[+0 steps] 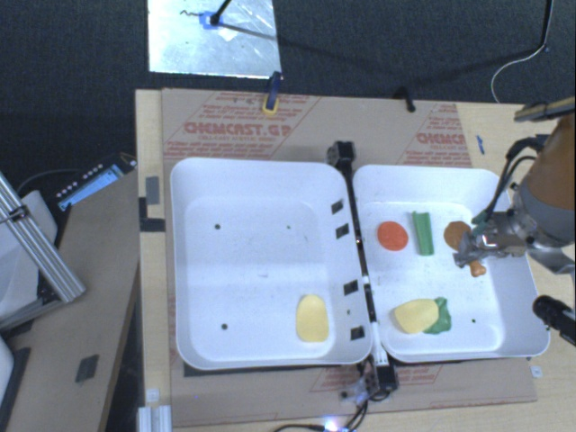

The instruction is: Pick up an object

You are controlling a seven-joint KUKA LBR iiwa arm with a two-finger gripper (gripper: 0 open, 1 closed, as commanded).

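Hovering my tool over the brown object near the table's right edge; I cannot tell its grip, so I'm centring before descending.

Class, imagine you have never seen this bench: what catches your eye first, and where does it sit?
Bright shapes on white: an orange-red disc and a green bar in the right bin, with a yellow lump nearer the front. A lone yellow piece lies in the left bin. The arm's hand reaches in from the right.
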